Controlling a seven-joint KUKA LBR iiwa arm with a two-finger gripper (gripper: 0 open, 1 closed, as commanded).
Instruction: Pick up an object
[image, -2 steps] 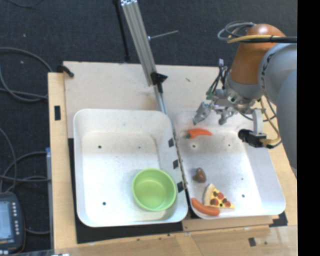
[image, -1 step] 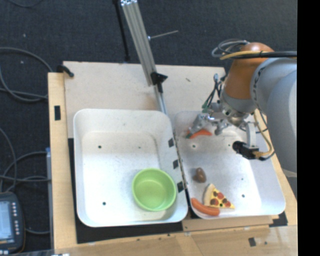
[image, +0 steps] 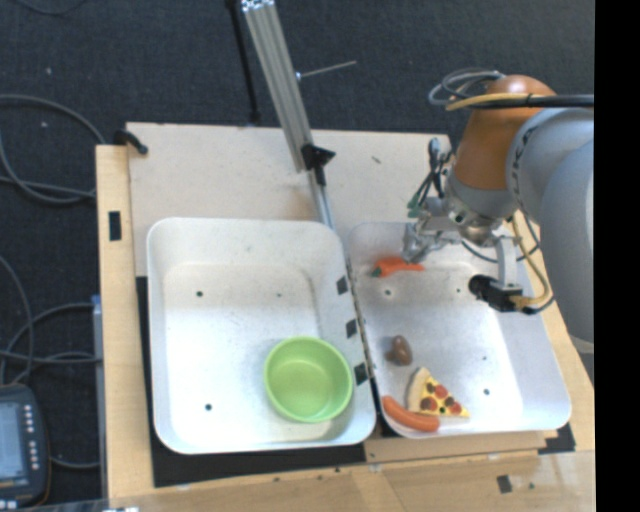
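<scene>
Fixed overhead, looking down at a slant on two white bins (image: 250, 330). Far enough to take in the whole bench (image: 220, 170)

The grey arm (image: 555, 170) is reaching in from three o'clock, its orange band (image: 492, 135) sitting toward one o'clock of the view and bending down toward the wrist. The gripper (image: 412, 252) is hanging below that wrist, pointing toward seven o'clock. Dark cables are looping around the wrist housing, and how the jaws are standing is too small to tell
</scene>
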